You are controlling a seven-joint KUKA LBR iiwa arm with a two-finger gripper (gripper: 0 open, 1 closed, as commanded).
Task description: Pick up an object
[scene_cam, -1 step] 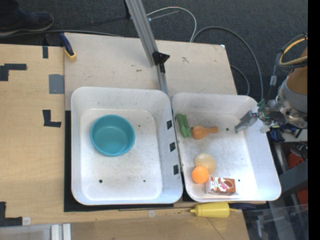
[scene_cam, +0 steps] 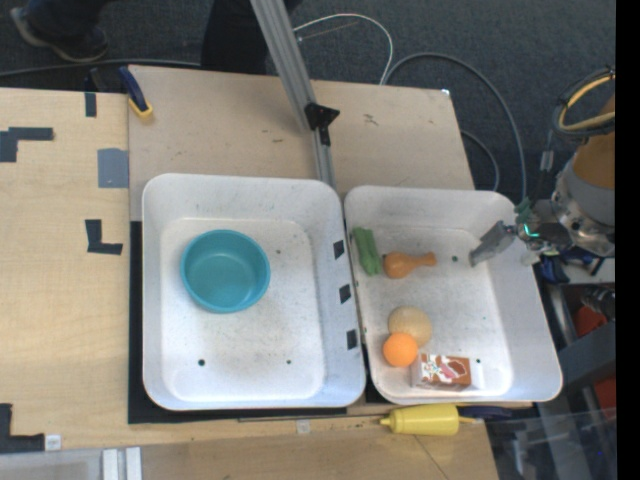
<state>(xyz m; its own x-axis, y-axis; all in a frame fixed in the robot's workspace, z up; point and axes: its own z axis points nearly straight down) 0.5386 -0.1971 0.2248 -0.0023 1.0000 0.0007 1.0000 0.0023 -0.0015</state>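
The right bin [scene_cam: 520,368] holds a green oblong piece [scene_cam: 366,251] by its left wall. Beside it lies a tan drumstick-shaped toy [scene_cam: 407,263]. Nearer the front are a beige ball [scene_cam: 409,322], an orange ball [scene_cam: 400,350] and a red-and-white packet [scene_cam: 444,371]. My gripper [scene_cam: 492,243] hangs over the right bin's far right part, to the right of the drumstick toy and apart from every object. Nothing shows in its grasp. The arm [scene_cam: 585,193] comes in from the right edge.
In the left bin [scene_cam: 160,368] sits a teal bowl [scene_cam: 225,270]. A yellow bottle [scene_cam: 428,420] lies on the bench in front of the right bin. A grey pole [scene_cam: 285,48] slants down to the wall between the bins. Cables run behind.
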